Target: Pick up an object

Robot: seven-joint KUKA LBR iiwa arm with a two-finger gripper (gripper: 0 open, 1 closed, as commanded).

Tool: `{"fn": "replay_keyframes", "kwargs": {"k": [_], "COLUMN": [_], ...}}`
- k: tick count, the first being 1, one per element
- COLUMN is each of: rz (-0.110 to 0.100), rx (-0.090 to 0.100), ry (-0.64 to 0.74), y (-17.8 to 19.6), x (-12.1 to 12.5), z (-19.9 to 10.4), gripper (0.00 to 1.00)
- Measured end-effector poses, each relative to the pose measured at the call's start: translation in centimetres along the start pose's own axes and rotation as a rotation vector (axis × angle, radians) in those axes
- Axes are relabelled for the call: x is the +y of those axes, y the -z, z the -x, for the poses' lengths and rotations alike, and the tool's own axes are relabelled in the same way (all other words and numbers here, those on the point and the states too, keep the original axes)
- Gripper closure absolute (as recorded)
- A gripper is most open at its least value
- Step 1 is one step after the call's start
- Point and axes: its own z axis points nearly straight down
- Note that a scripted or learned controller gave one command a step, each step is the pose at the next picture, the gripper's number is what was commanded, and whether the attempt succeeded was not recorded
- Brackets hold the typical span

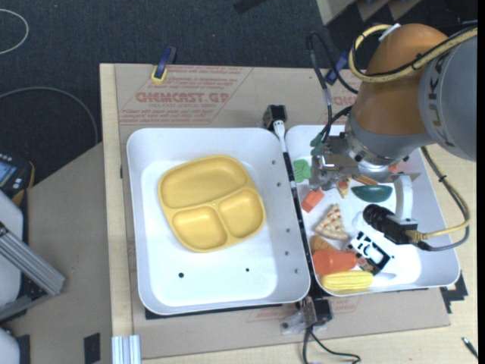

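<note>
Nearest the camera in the right bin (433,268), a corn cob (348,281) lies at the front rim, a red piece (333,262) just behind it, then a pizza slice (330,221). Farther back the gripper (327,174) hangs over the toys; its jaws' state I cannot tell. Left bin (144,203): yellow divided plate (211,202).

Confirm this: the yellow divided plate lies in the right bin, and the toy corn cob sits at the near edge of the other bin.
Not quite. The camera view shows the yellow divided plate in the left bin, not the right. The toy corn cob does sit at the near edge of the other bin.
</note>
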Motion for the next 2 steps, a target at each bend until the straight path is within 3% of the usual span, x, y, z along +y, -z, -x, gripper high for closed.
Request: {"fn": "replay_keyframes", "kwargs": {"k": [2], "rz": [0.005], "rx": [0.0], "ry": [-0.001], "y": [-0.1], "x": [1.8], "z": [0.4], "gripper": [1.0]}}
